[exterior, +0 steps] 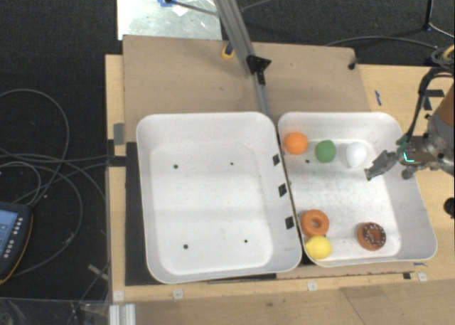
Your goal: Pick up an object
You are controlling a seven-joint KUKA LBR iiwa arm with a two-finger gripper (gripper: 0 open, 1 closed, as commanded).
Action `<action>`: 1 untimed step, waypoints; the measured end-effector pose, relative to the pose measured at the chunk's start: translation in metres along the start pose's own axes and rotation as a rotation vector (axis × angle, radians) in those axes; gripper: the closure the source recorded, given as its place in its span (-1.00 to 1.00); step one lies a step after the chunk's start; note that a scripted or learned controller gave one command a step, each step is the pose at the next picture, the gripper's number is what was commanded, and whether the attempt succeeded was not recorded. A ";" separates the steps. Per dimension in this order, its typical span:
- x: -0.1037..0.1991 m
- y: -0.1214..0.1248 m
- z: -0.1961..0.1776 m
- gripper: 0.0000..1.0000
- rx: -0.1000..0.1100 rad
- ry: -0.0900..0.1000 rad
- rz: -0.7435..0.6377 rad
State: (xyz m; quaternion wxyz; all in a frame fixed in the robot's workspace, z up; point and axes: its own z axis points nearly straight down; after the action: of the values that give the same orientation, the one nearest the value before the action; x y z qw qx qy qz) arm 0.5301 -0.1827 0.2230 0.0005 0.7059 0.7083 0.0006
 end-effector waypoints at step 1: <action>-0.003 0.000 0.062 -1.00 0.006 0.001 0.003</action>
State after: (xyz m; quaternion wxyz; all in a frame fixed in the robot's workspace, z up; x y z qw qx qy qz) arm 0.5305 -0.1861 0.1608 -0.0021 0.7070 0.7073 -0.0010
